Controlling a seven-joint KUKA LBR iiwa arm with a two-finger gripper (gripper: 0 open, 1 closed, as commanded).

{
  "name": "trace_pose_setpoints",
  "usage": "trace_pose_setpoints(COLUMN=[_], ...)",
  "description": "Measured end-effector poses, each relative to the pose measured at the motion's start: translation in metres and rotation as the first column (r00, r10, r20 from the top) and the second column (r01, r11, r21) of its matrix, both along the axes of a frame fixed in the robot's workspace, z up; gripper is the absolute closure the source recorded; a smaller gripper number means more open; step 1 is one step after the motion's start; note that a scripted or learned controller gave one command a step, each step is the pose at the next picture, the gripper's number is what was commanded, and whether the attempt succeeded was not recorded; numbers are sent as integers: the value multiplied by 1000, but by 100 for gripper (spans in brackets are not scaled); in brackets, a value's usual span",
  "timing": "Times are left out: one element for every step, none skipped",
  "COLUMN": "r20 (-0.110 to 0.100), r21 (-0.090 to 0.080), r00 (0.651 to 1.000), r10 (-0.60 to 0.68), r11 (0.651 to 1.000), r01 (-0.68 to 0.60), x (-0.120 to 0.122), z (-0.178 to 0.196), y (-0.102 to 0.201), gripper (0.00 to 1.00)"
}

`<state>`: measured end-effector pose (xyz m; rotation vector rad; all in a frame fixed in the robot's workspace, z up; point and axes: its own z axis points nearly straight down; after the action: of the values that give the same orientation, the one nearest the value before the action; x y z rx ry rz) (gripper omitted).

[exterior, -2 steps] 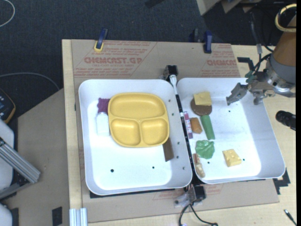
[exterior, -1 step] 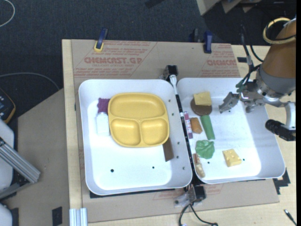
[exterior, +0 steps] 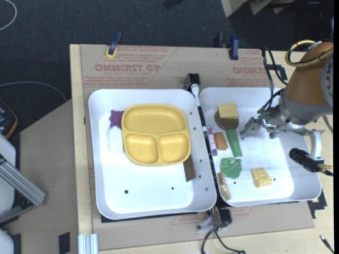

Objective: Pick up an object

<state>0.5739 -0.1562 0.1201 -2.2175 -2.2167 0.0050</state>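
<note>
Nearest the lens, along the front edge of the counter, a tangle of black clips and cable sits where the two shallow white bins meet. Left white bin holds a yellow three-compartment plastic plate, with a purple object and a small white bottle-like piece lying just beside the plate's left rim and a dark flat strip at its lower right corner.

Right white bin carries the loose items: a pale yellow block on a brown base near the back left, a long green stick-shaped piece lying lengthwise, a crumpled green leaf-like object just below it, a small yellow cheese-like wedge toward the front, and a few thin tan and red pieces along the left wall.

Reaching in from the right, the grey arm with its orange band bends downward over the back right part of that bin. Its jaws point left, spread apart, with nothing between them, poised just to the right of the yellow-and-brown block and apart from it. A black cylindrical fitting juts out below the wrist.
</note>
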Motion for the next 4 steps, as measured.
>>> trace_pose_setpoints(r20=[5,7,13,15], r21=[-2,-2,-4,-6], r00=[1000,1000,1000,1000], r10=[0,-1,1,1], r11=[1000,1000,1000,1000], r01=[0,1,-1,0], x=[0,0,1,4], z=[-36,-25,18,75], y=[0,0,2,-9], gripper=[0,100,100,100])
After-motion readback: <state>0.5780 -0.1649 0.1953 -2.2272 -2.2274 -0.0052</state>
